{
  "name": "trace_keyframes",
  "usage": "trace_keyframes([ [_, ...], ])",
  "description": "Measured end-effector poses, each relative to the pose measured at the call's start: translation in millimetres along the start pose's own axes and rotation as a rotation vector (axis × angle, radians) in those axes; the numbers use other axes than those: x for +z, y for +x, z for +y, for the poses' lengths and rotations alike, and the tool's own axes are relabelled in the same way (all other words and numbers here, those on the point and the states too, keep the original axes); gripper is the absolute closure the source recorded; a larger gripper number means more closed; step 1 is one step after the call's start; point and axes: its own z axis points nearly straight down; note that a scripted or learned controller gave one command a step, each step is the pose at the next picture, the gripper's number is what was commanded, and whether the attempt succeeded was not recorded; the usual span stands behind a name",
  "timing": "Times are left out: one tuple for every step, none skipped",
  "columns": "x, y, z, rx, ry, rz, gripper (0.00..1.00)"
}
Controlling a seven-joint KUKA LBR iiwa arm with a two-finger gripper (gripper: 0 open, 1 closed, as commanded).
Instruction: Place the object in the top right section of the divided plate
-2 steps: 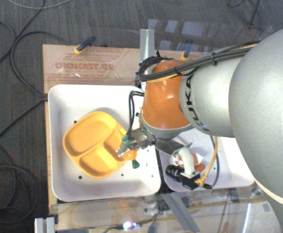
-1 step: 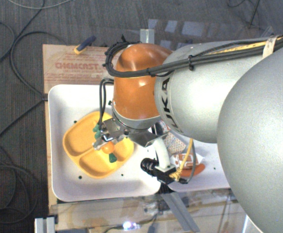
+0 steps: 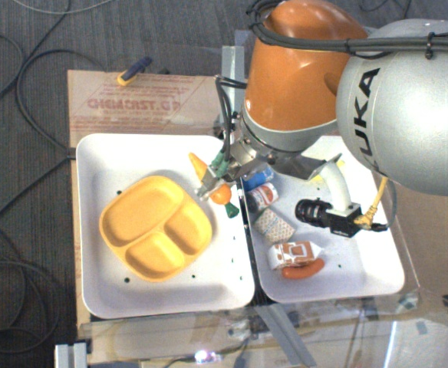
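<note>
Well, the gripper is low over the right edge of the left bin, close to the wall between the two bins. I cannot tell if it is open or closed. An orange toy with a green end sits right at the gripper, touching it or nearly so, but I cannot tell if it is held. The toy is just beside the yellow plate, near the plate's upper right part, not on it. The plate lies in the middle of the left bin. In the right bin, near its left edge, are a small can and a toy car.
</note>
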Motion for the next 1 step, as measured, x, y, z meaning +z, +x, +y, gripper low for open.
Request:
trace_keyframes([
  [118.9, 40.6, -3.1, -0.246, 0.002, 0.005, 1.00],
])
